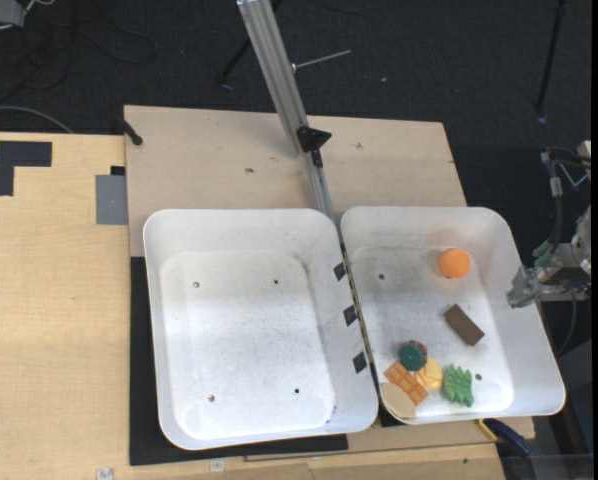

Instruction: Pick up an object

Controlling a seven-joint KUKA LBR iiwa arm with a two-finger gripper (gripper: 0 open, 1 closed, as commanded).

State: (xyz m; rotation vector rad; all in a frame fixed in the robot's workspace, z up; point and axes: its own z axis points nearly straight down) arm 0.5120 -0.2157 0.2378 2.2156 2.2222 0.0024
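Where the right bin [535,386] comes nearest the camera, a small cluster of toys lies in its near corner: a bright green studded piece [458,385] to the right, a yellow piece [432,374] touching an orange gridded piece [404,379] to its left, and a dark green round piece [412,355] just beyond them. A tan disc [403,399] lies at the cluster's near-left edge, against the bin's rim.

Farther in, a brown block [464,324] lies alone and at a slant, apart from the cluster. Farther still, an orange ball [455,262] rests by itself on the bin floor, to the right of the bin's middle.

The gripper [548,280] sits outside the right bin, just past its right rim, about level with the stretch between the ball and the block. It touches none of the objects, and nothing is seen in its grasp. Whether the claw is wide or narrow I cannot tell, since it is small and partly cut off there.

The left bin [159,268] stands beside the right one, their rims meeting, with black clips [351,315] along the join. Beyond both bins lies a tan board [229,158], from which a grey metal bar [277,68] rises at a slant towards the far side.
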